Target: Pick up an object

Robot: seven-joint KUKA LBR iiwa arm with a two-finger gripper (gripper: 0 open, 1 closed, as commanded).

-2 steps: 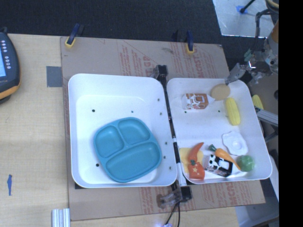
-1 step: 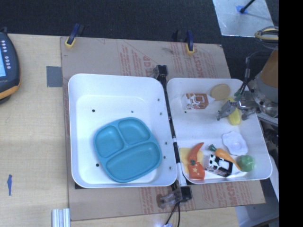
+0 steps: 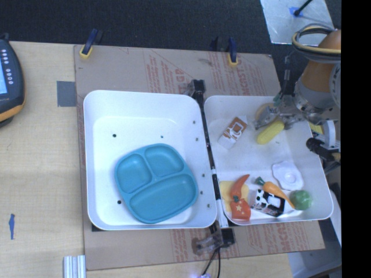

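1. The gripper (image 3: 271,118) sits low in the upper part of the right bin (image 3: 232,106), and its fingers are spread a little. Their tips reach down around the upper end of a yellow corn-shaped toy (image 3: 270,133). I cannot tell if they actually pinch it.
2. The yellow toy lies tilted on the bin floor, its lower end pointing toward the bin's middle, and it touches the metal fingertips at its upper end.
3. Above the gripper, the grey arm (image 3: 316,77) with its orange band comes in from the right edge, over the bin's far right corner.
4. Just left of the yellow toy lies a small brown and white packet (image 3: 233,131), apart from the fingers.
5. Along the near side of the same bin lie a white fried-egg toy (image 3: 287,174), a green ball-like piece (image 3: 301,199), a black and white cow-patterned item (image 3: 268,202) with an orange carrot-like piece (image 3: 273,188) on it, and a red and orange piece (image 3: 239,198) leaning near the left wall.
6. The left bin (image 3: 98,109) holds a blue divided plate (image 3: 155,182), resting flat toward its near side.
7. Both bins stand side by side on a brown cardboard sheet (image 3: 145,68) clamped to the wooden bench (image 3: 35,172).
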